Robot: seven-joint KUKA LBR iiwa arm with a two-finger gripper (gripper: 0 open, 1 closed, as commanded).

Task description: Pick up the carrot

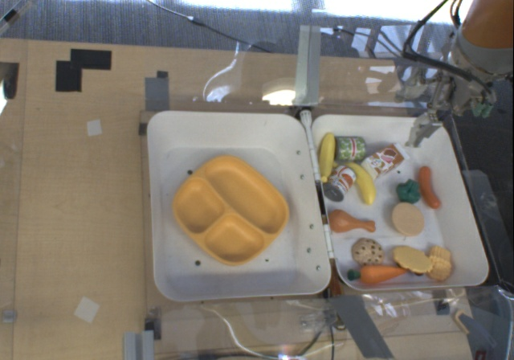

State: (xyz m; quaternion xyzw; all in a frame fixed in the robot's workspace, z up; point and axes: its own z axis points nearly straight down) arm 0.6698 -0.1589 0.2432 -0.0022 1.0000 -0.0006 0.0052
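Left bin (161,190): holds one yellow-orange divided plate (230,208), three compartments, sitting roughly centred.

Right bin (470,214), packed with toy food:
- two bananas: one upright by the left wall (326,155), the other (364,182) slanted just right of it
- green-label can (350,148) on its side near the top, touching the first banana; label text too small to read
- second can (342,182), red/white label, lying between the bananas; writing not legible
- small carton (383,162) with red/white print, tilted, right of the green can; print unreadable
- drumstick (350,221) mid-left
- cookie (367,251) below it
- carrot (382,274): lying flat along the front wall, left part of the bin, just under the cookie, tip touching the flat tan piece (413,259) to its right
- green vegetable (408,190), round tan disc (408,218) beneath it
- red sausage (428,187) near the right wall
- corn-like yellow piece (440,262) in the front right corner

Pincer (423,127): at the bin's back right corner, well apart from the carrot, nothing between the fingers. Fingers look close together but can't tell spread vs. pressed at this resolution. Orange band of arm (490,13) at top right.
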